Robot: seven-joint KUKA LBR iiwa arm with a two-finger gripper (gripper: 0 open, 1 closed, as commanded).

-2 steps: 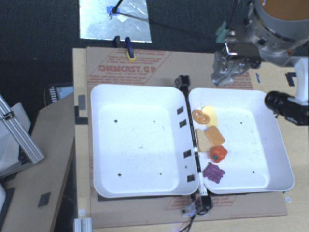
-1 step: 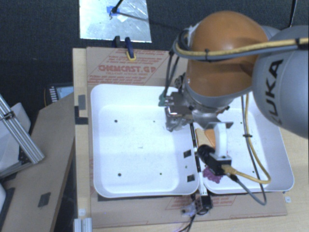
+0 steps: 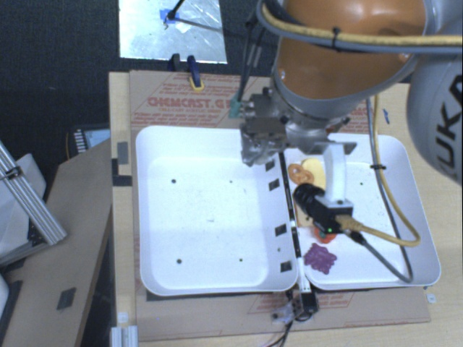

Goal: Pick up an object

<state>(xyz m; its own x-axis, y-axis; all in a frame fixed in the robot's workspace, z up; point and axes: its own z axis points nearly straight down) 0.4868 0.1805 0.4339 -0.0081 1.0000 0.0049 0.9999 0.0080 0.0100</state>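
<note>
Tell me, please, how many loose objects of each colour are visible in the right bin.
Purple: 1, purple object
Yellow-orange: 1, yellow-orange object
Red: 1, red object, partly hidden beneath the arm's fittings
Total: 3

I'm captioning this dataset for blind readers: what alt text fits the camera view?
A grey-and-orange robot arm reaches from the right over two white bins, above the right bin, which holds a purple object, an orange one and a yellowish one.

Left bin [image 3: 202,215] open; arm [image 3: 340,42] overhangs right bin [image 3: 405,194].
</note>
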